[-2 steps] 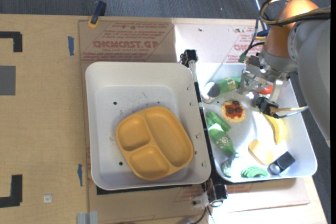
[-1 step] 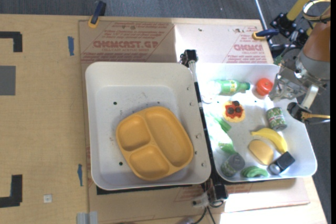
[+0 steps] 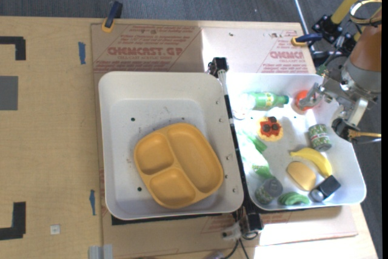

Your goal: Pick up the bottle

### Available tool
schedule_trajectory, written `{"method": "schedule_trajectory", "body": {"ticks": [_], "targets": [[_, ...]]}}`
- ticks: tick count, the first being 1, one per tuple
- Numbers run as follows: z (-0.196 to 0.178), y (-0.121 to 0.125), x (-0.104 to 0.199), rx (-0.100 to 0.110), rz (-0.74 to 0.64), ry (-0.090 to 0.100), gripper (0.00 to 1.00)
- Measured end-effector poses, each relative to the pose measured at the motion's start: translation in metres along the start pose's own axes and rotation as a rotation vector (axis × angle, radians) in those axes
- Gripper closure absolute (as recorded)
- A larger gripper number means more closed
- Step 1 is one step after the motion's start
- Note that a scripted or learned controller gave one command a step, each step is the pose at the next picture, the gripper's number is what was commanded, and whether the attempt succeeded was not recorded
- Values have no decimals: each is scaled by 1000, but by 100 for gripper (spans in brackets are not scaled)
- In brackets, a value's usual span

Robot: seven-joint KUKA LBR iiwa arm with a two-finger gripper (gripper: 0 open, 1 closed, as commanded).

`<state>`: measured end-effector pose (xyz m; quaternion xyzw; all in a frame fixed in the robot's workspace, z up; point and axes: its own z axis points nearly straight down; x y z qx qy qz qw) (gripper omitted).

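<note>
While the pincer (image 3: pixel 314 96) hung over the right bin's (image 3: pixel 354 162) far corner, its jaw state unclear, the green bottle (image 3: pixel 262 100) lay just left of it.

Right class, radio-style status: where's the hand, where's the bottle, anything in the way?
Hand low over right bin's far corner, by red-orange piece. Bottle lying flat to its left, not gripped. Nothing between them.

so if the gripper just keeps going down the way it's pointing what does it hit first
Probably the red-orange object right under the gripper, near the far edge of the right bin; depth is unclear, so hedged.
</note>
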<state>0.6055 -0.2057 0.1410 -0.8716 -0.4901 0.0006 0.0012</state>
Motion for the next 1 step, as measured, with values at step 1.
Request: {"method": "schedule_trajectory", "body": {"ticks": [1], "targets": [[51,-54,50,-13,150,3,0]]}}
